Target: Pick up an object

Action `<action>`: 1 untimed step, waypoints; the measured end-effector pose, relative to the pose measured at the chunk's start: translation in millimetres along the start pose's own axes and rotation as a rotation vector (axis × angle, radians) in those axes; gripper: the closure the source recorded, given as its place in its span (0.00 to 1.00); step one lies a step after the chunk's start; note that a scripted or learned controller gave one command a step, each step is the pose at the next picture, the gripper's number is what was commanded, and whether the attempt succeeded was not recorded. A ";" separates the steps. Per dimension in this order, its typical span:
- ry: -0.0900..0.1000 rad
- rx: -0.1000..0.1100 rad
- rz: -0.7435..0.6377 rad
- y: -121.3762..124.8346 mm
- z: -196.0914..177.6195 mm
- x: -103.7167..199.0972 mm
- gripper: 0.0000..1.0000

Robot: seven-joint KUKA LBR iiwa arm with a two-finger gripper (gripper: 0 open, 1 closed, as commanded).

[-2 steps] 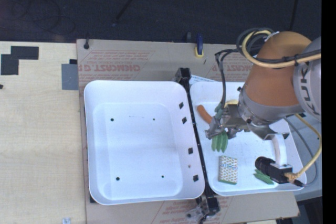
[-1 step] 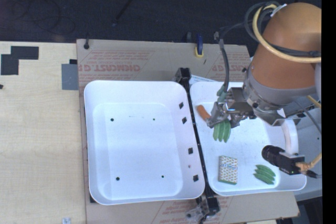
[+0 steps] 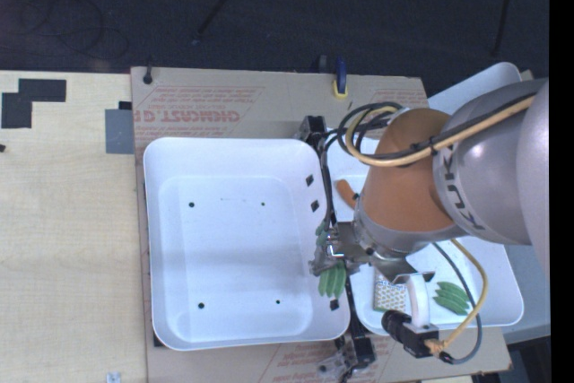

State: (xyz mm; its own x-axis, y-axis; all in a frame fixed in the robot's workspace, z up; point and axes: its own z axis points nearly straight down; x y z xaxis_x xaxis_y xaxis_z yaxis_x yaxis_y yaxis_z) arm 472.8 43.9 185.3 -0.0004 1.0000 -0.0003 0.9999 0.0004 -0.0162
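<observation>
Gripper [image 3: 332,260] sits over the divide between the two bins, and from my feed a green object [image 3: 332,281] hangs between its fingers, clamped. I see it just above the left bin's [image 3: 224,157] right rim; another green piece [image 3: 451,296] lies in the right bin [image 3: 502,300].

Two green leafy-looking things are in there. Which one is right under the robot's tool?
The green piece at the rim between the two bins, directly below the tool. The other green piece lies apart, farther right in the right bin.
</observation>
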 end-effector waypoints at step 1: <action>-0.001 -0.010 0.006 1.9 -1.3 -56.5 1.00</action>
State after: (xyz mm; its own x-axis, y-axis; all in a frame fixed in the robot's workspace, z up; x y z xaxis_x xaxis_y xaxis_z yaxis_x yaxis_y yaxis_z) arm 474.7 -12.6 186.6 0.0059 1.0000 -0.0014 1.0000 -0.0059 -0.0062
